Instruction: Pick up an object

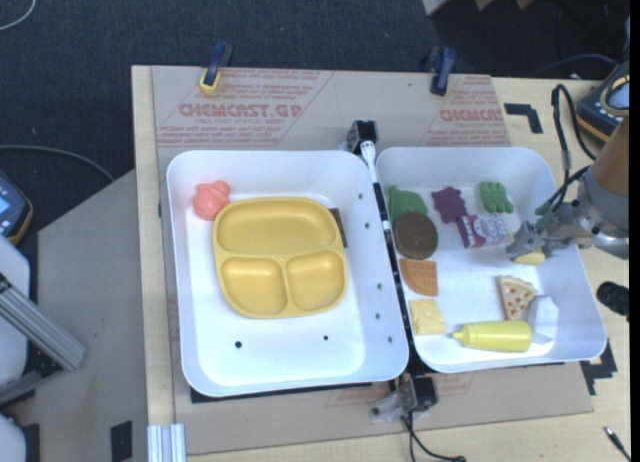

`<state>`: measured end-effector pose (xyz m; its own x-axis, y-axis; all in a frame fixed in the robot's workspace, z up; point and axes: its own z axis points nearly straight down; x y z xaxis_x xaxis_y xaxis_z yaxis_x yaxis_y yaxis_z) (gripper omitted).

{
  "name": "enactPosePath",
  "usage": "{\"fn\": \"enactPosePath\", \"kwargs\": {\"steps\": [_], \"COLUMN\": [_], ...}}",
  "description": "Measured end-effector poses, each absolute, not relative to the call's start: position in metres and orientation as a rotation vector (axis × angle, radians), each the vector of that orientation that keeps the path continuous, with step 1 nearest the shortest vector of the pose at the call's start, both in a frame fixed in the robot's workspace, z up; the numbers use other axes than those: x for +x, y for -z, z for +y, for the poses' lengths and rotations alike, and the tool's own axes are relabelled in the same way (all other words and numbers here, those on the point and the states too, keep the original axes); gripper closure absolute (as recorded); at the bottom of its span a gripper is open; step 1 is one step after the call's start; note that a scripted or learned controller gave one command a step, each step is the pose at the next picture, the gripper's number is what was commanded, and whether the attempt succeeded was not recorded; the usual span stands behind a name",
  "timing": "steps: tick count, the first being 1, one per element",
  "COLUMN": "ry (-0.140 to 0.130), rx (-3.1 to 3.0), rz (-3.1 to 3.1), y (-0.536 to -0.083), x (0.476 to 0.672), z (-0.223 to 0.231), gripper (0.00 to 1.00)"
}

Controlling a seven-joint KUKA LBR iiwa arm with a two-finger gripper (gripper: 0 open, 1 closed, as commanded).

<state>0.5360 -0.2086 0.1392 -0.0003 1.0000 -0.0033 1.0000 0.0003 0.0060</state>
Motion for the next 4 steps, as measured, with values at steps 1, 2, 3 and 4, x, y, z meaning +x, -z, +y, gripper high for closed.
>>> {"fn": "enactPosePath", "kwargs": {"steps": [1, 2, 3, 4], "ry": [-0.005, -0.003, -0.006, -0.007], "rx": [2.213, 2.215, 2.212, 2.212], "rz": [2.217, 2.219, 2.226, 2.227], "y": [-0.202, -0.227, -0.236, -0.242], "x": [0.543, 0.544, 0.561, 0.571], "z": [-0.208, -0.209, -0.155, -0.096], "gripper": [1.0, 1.0, 1.0, 1.0]}}
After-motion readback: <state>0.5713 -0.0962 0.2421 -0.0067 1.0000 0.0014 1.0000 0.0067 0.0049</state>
